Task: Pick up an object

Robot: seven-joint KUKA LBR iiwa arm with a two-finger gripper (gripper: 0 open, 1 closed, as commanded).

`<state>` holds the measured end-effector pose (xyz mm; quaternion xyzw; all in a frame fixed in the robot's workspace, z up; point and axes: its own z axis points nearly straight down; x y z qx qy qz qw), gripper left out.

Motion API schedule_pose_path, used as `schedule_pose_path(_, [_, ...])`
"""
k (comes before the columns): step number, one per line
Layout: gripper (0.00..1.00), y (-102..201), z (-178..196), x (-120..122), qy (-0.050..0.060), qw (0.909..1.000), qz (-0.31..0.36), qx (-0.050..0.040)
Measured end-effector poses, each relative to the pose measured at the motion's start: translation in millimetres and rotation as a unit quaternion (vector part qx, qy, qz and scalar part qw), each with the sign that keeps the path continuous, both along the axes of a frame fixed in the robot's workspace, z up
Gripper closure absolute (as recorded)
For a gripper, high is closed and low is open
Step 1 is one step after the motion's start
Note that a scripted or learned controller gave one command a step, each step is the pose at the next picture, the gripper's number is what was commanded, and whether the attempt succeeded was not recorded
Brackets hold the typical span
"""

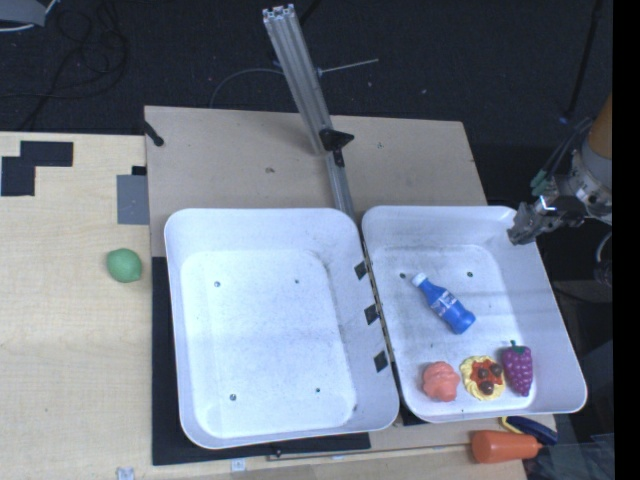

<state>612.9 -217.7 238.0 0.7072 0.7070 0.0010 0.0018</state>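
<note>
The gripper (524, 225) is seen over the right bin's (470, 230) far right corner; finger state cannot be determined. A blue bottle (445, 304) is observed lying mid-bin, well apart.

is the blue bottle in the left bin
No, the blue bottle lies on its side in the right bin, above the pink, yellow and purple toys along that bin's near edge.

arm (598, 158): grey, orange band above the wrist
gripper (524, 226): small, dark grey-black
wiring: thin cables beside the wrist
</note>
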Motion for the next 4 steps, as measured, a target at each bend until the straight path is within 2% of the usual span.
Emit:
schedule_pose_path(1, [1.0, -1, 47, 0, 0.0, 1.0, 0.0, 0.0])
schedule_pose_path(3, [1.0, 95, 51, 13, 0.002, 1.0, 0.002, 0.001])
schedule_pose_path(4, [1.0, 138, 39, 25, 0.003, 1.0, 0.002, 0.001])
